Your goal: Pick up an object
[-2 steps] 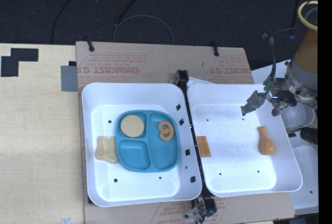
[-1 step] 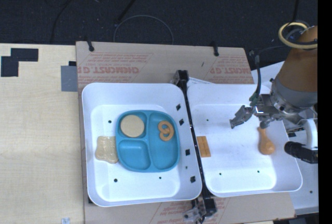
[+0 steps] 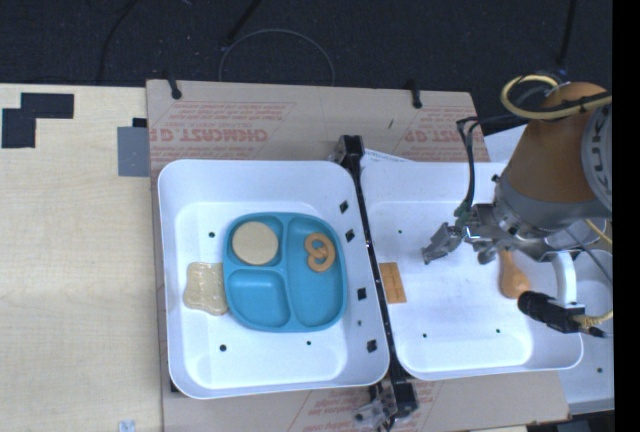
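My gripper (image 3: 455,245) hangs low over the left half of the right bin (image 3: 440,340), with nothing visibly held. Just to its right, a tan-orange object (image 3: 512,276) lies on the bin floor, partly hidden under the wrist. In the left bin (image 3: 190,360) a blue divided plate (image 3: 275,305) carries a round tan cookie (image 3: 254,242) and a small pretzel (image 3: 319,252). A pale yellow piece (image 3: 205,288) lies against the plate's left edge.
A small orange-brown tag (image 3: 392,282) sits by the black divider (image 3: 365,260) between the bins. Cardboard (image 3: 300,125) lies under both bins. The arm's orange band (image 3: 550,150) rises at the right.
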`<state>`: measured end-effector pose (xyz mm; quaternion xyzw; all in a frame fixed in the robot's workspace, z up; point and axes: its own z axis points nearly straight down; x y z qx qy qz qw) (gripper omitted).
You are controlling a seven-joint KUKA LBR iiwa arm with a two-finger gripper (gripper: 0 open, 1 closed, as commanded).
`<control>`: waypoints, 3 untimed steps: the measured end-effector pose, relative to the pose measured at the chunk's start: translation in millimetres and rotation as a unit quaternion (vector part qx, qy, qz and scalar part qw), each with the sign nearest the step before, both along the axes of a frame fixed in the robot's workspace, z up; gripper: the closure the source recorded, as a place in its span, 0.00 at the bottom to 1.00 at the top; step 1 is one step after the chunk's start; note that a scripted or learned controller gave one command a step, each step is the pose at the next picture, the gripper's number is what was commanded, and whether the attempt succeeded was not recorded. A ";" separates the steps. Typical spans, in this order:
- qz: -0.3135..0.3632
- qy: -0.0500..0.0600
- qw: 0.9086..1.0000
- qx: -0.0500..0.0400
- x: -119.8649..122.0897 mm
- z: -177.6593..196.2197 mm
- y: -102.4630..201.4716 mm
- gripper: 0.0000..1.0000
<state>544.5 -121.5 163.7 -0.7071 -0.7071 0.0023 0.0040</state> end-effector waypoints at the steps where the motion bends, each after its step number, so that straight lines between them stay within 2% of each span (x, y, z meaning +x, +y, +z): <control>1: 0.000 -0.001 1.000 0.000 5.3 -47.1 -3.8 0.00; 2: -0.003 -0.001 1.000 0.000 5.2 -34.6 -5.1 1.00; 3: -0.003 -0.005 1.000 -0.001 0.8 9.1 -9.9 1.00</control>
